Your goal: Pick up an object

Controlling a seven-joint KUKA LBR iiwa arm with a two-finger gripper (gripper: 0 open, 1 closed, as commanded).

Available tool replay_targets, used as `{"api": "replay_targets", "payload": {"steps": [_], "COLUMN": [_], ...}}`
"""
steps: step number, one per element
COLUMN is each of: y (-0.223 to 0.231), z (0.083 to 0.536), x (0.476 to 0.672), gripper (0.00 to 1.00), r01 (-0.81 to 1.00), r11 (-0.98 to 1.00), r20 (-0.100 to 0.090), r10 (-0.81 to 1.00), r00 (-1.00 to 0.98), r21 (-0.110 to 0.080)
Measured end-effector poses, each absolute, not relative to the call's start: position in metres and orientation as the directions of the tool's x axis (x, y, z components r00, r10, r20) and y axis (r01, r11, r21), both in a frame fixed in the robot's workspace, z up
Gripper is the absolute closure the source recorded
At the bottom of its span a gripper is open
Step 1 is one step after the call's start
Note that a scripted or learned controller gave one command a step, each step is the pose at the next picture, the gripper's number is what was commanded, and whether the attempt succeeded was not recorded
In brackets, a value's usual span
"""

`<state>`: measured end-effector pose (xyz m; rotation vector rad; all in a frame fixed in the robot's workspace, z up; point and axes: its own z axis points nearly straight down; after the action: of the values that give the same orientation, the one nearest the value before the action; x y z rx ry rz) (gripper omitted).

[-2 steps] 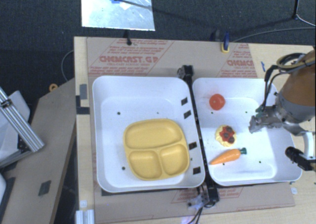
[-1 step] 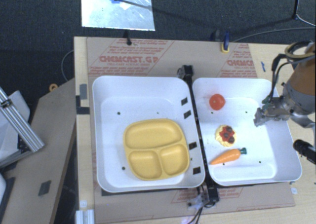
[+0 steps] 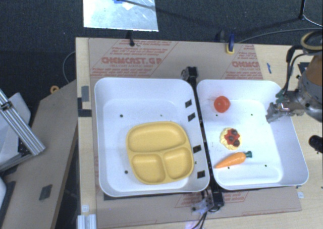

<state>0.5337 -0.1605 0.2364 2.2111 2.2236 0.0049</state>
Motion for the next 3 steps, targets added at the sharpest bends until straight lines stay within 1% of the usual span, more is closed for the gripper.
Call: {"api": "replay_targets", "payload": {"steps": [1, 2, 3], "y": [-0.108, -0.054, 0.003], "z": [0.245, 0.232, 0.240], "x": [0.539, 0.539, 0.541], "gripper": [1.00, 1.00, 1.00], "r01": [1.000, 1.000, 1.000], "r11": [0.011, 0.010, 0.011], "r20": [0.001, 0.002, 0.002], "r10": [1.000, 1.000, 1.000], "r00": [-0.011, -0.010, -0.011], "r21": [0.004, 0.002, 0.002]}}
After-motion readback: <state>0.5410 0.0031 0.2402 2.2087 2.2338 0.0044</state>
